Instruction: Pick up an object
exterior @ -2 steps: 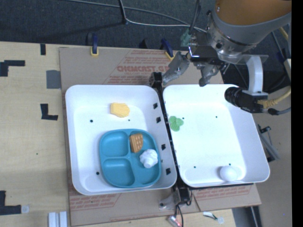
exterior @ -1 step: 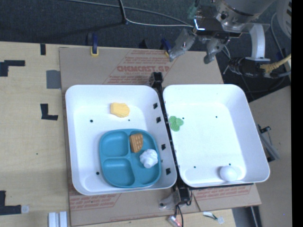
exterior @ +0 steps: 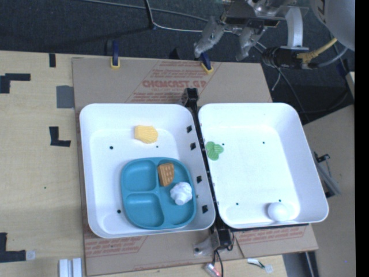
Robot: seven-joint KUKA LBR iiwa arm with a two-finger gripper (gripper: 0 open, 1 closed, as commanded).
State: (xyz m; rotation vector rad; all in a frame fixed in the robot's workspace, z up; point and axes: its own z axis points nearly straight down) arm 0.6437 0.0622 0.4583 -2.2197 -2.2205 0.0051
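Red "CHEMCAST" lettering (exterior: 174, 83) is showing at twelve o'clock behind the bins. The hand (exterior: 228, 41) is hovering there, open and holding nothing. A green object (exterior: 214, 150) is lying at the right bin's (exterior: 288, 120) nine o'clock edge.

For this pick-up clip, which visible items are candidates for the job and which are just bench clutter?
Job items:
end effector, open, raised beyond the bins
yellow piece, left bin
brown waffle piece and white crumpled item, on the blue tray
green item and white ball, right bin

Clutter:
blue clamps
black tape marks
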